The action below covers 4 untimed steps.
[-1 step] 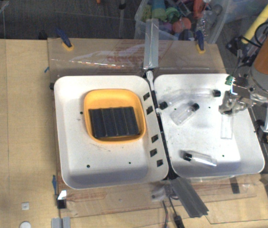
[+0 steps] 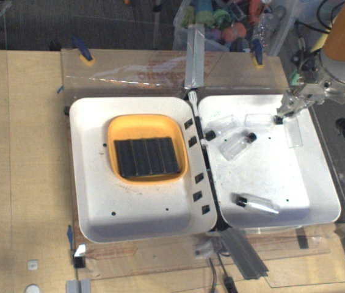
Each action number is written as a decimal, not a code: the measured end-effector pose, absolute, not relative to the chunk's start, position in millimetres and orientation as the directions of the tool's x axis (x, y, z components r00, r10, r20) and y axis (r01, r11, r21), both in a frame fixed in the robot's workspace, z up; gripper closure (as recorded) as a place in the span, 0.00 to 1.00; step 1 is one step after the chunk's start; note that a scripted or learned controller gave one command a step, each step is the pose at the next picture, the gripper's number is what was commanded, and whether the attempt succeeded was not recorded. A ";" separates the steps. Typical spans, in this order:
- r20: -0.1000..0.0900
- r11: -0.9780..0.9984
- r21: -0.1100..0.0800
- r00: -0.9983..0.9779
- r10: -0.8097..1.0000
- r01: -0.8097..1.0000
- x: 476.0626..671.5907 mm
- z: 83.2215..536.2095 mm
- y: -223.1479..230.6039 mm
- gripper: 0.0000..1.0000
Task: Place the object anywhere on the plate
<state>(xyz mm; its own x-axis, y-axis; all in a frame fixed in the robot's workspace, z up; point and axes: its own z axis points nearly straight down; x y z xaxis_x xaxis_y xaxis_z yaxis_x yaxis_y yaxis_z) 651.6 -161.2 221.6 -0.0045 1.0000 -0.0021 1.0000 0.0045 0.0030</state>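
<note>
Camera view: grey two-finger gripper (image 2: pixel 286 110) over right white bin (image 2: pixel 319 188), far right corner; fingers closed on clear plastic vial (image 2: pixel 292 132), which hangs below them. Three more clear vials (image 2: pixel 238 144) lie in that bin. Square orange plate (image 2: pixel 146 146) with dark ribbed insert sits in left white bin (image 2: pixel 93 194).

Two bins sit side by side on the tabletop (image 2: pixel 19 163). The left bin (image 2: pixel 93 218) holds a plate (image 2: pixel 146 127) with a slab (image 2: pixel 146 156) on it. The right bin (image 2: pixel 306 194) holds several vials: two (image 2: pixel 236 145) near its rear left, one (image 2: pixel 257 204) toward the front.
</note>
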 end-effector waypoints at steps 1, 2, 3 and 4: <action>-0.003 0.256 0.004 -0.256 0.967 0.967 668.1 244.8 -150.6 1.00; -0.004 0.474 0.005 -0.474 0.880 0.880 668.2 294.6 -154.6 1.00; -0.007 0.673 0.005 -0.673 0.739 0.739 667.7 373.9 -188.2 1.00; -0.010 0.854 0.003 -0.853 0.521 0.521 662.5 436.9 -223.9 1.00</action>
